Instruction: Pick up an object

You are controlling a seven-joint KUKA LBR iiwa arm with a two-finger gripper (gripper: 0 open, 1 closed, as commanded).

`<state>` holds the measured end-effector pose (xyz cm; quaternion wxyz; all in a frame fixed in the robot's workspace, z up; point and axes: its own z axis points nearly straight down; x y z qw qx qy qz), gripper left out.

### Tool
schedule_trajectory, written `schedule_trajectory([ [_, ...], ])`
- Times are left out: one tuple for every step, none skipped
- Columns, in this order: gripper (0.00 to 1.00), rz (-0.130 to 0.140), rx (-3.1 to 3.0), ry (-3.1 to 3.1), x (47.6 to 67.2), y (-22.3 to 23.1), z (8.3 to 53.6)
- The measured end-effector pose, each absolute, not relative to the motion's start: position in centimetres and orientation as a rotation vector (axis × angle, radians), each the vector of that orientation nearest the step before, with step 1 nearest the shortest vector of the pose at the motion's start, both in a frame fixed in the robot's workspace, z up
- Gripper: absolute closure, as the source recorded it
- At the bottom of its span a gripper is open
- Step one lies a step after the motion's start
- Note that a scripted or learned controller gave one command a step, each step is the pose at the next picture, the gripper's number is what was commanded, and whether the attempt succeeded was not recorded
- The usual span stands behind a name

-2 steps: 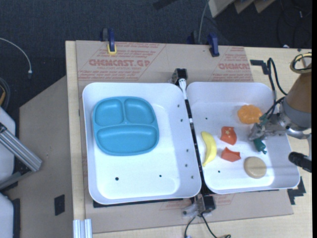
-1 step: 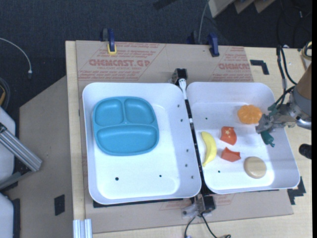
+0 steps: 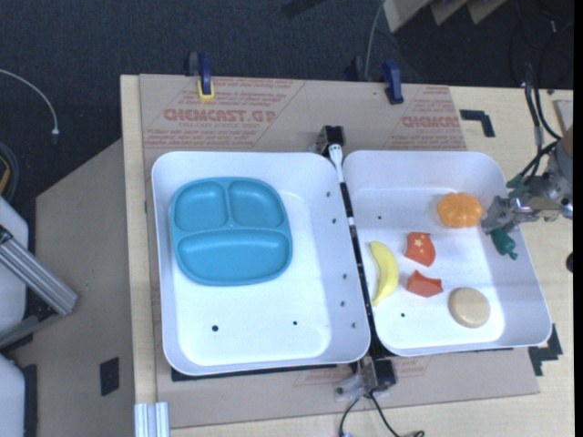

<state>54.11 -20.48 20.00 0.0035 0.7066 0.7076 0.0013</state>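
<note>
**binwatcher:** Over by the right bin's point(image 3: 537, 299) far wall, is that your claw?

**me:** Yep, my claw point(image 3: 504, 228) sits at the rim. Can't tell if it's spread or pressed together. Nothing's in it. The orange point(image 3: 458, 209) is just beside it, toward the bin's middle. I'd centre over it, drop straight down, squeeze gently since round stuff probably rolls.
</note>
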Motion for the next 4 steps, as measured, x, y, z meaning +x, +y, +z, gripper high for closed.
schedule_trajectory([
  [1.0,0.003,2.216,2.219,54.2,-20.5,22.1],
  [1.0,0.005,2.212,2.226,55.1,-15.3,23.2],
  [1.0,0.004,2.214,2.227,57.3,-10.1,22.7],
  [1.0,0.005,2.213,2.228,58.1,-4.8,23.6],
])
